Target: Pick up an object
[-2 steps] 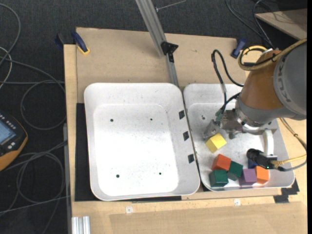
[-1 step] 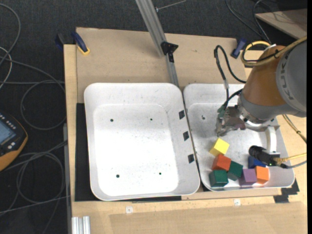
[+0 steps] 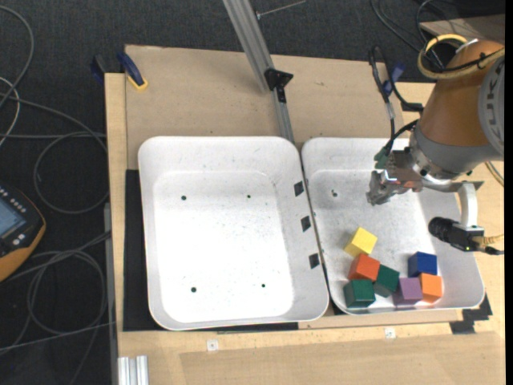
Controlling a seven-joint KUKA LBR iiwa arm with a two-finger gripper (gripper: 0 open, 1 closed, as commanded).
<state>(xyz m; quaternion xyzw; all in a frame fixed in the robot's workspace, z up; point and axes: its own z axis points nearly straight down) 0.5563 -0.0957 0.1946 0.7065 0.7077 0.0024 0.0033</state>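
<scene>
Several small coloured blocks lie in the near part of the right bin (image 3: pixel 337 171): a yellow block (image 3: pixel 362 241), a red-orange block (image 3: pixel 366 268), two green blocks (image 3: pixel 360 293), a purple block (image 3: pixel 409 289), a blue block (image 3: pixel 422 263) and an orange block (image 3: pixel 432 285). My gripper (image 3: pixel 381 191) hangs over the far middle of that bin, pointing down, well behind the yellow block. Nothing shows between its fingers.
The left bin (image 3: pixel 160 159) sits beside the right one, split from it by a ridge with black clips (image 3: pixel 305 223). A metal pole (image 3: pixel 256 46) slants up from the back of the bench. A black fitting (image 3: pixel 453 233) on the arm overhangs the right rim.
</scene>
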